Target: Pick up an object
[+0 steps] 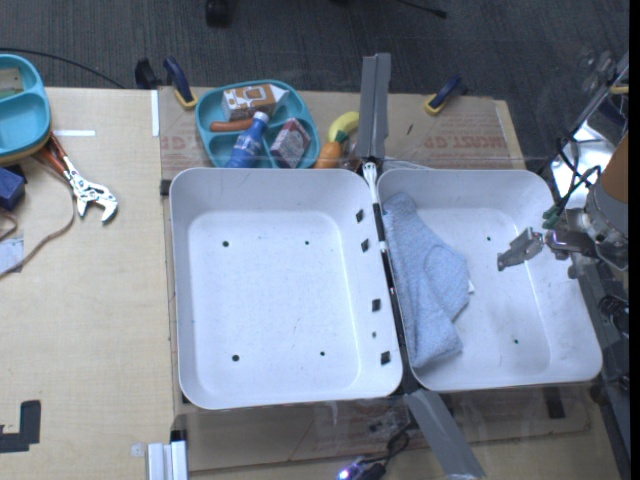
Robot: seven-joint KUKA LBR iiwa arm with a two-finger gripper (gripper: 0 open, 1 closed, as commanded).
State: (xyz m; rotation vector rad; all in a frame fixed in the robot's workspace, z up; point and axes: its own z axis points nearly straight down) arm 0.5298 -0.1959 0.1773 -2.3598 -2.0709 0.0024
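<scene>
A light blue cloth lies crumpled along the left side of the right white bin, stretching from near the back wall to the front. My gripper hangs over the right half of that bin, reaching in from the right. Its grey fingertips point left, well apart from the cloth. Nothing sits between the fingers.
The left white bin stands beside the right one, a grey divider post rising behind their seam. A teal tray of small items and a yellow toy sit behind the bins. A wrench lies on the bench at left.
</scene>
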